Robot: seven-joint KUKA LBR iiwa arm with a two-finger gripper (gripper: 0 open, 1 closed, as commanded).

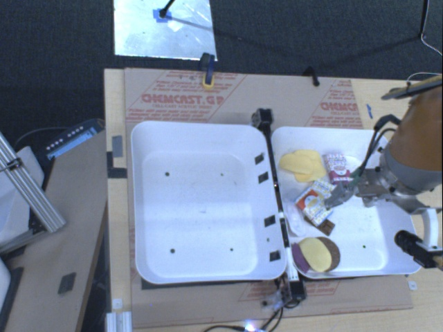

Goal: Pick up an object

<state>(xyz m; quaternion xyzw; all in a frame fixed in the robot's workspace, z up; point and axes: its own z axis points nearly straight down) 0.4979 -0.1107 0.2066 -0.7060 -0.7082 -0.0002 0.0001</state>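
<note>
The right bin (387, 258) holds several objects. A pale yellow lump (302, 164) lies at its far left, with a red and white packet (336, 164) beside it. A second small packet (315, 204), white with red and orange print, lies near the bin's left wall. A yellow disc on a purple round piece (317, 254) sits in the near left corner. My gripper (339, 194) hangs low over the bin, reaching in from the right, its tip right next to the second packet's right edge. Whether it touches that packet I cannot tell.
The left bin (149, 254) stands beside the right one, with a black-clipped divider (273, 185) between them. The arm's grey and orange body (415, 151) covers the right bin's far right corner. A black part (415, 244) juts over the near right rim.
</note>
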